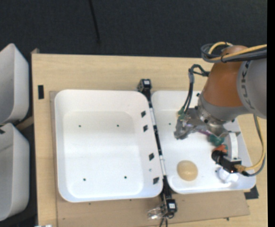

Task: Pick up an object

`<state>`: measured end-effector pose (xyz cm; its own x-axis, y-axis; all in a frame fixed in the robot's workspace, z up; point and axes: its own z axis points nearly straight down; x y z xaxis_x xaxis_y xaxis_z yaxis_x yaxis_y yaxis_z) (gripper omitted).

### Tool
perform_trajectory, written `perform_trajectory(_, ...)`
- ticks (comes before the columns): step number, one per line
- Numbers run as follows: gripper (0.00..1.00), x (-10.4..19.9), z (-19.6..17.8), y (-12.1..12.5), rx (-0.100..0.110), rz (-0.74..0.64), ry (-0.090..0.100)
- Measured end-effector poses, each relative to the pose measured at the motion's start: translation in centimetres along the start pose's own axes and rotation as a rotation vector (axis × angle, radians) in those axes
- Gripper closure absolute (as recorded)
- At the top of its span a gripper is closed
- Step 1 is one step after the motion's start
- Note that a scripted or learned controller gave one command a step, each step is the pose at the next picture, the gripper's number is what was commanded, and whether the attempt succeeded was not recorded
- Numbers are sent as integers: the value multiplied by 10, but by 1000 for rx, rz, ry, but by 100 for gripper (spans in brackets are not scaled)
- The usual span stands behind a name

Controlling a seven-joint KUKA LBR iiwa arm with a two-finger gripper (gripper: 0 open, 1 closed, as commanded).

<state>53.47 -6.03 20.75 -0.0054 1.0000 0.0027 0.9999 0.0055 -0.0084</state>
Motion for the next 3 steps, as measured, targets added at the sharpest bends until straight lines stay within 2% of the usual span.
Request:
perform_trajectory(1,100,-15,8,-47,-5,8,-4)
perform_trajectory(2,100,33,-81,-43,-20,-2,-1)
perform_trajectory(3,100,-27,5,-47,-2,11,-5)
